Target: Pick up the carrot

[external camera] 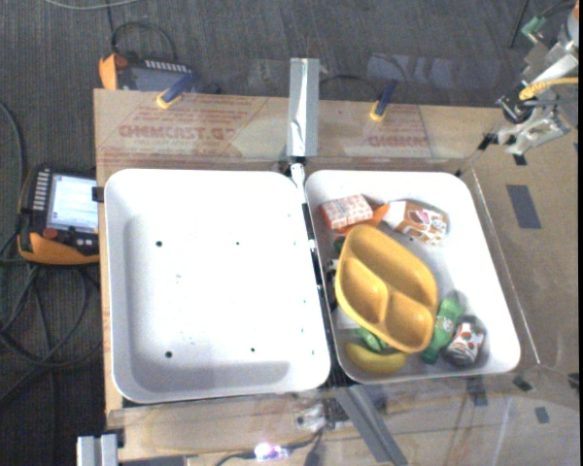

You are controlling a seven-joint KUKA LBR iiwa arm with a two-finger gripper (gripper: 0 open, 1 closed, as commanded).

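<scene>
Carrot (pixel 380 210) shows as a small orange sliver at the far side of the right bin (pixel 486 223), wedged between an orange-red box (pixel 345 212) on its left and a white and orange printed packet (pixel 424 223) on its right; most of it is hidden, and the near end seems to slip under the rim of a yellow dish (pixel 387 287). That dish is smooth plastic, oval, split into two compartments by a ridge, and it lies tilted across the middle of the bin on top of other things. Beneath its near edge sits a yellow banana (pixel 374 359), with something green (pixel 370 339) just above it. Beside the dish, toward the right, a green bottle (pixel 446 324) leans against a dark round can (pixel 467 340) with a red and white label. The right bin is shallow, white, with rounded corners. The left bin (pixel 214 280) touches it along one side and has the same shape, its pale floor marked with a few dark specks. Both rest on a brown cardboard sheet (pixel 204 129) printed in faded red, held by two blue and yellow clamps (pixel 175 87). A silver metal post (pixel 303 105) stands at the far end of the seam between the bins. The gripper (pixel 522 132) hangs at the upper right, well apart from the carrot and outside both bins, holding nothing visible; whether it is open or closed cannot be told. A handheld control pendant (pixel 63 214) with a lit screen lies left of the bench on dark ribbed carpet (pixel 39 66).
</scene>
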